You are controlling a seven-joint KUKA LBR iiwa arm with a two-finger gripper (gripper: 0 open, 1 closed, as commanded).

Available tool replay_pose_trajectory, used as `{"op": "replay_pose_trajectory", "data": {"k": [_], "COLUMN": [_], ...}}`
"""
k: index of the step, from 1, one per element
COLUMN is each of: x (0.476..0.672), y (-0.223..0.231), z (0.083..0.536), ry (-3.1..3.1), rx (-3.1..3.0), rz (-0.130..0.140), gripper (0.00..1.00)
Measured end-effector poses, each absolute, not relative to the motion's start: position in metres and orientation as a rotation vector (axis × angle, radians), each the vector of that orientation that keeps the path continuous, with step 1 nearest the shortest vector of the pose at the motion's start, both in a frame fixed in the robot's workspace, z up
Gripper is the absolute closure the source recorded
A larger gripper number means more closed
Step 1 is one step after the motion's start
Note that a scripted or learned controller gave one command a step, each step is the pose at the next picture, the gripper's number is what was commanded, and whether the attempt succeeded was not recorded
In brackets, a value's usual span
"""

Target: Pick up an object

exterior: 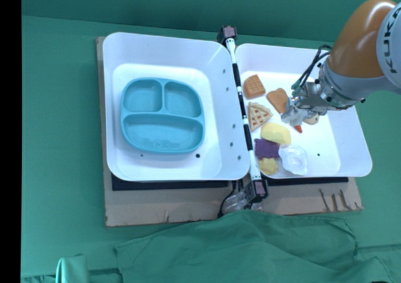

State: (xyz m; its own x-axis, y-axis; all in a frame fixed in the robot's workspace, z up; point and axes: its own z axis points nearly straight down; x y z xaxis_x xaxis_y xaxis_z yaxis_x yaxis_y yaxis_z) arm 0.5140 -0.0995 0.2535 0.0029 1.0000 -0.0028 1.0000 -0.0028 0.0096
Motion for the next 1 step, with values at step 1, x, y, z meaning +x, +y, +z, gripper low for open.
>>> {"op": "replay_pose_trajectory", "data": {"k": [1], "x": [0.5177], "y": [-0.1071], "z": [0.3004], "ry": [2.211], "rx": [2.219], "rz": [0.007], "gripper": [1.00]}}
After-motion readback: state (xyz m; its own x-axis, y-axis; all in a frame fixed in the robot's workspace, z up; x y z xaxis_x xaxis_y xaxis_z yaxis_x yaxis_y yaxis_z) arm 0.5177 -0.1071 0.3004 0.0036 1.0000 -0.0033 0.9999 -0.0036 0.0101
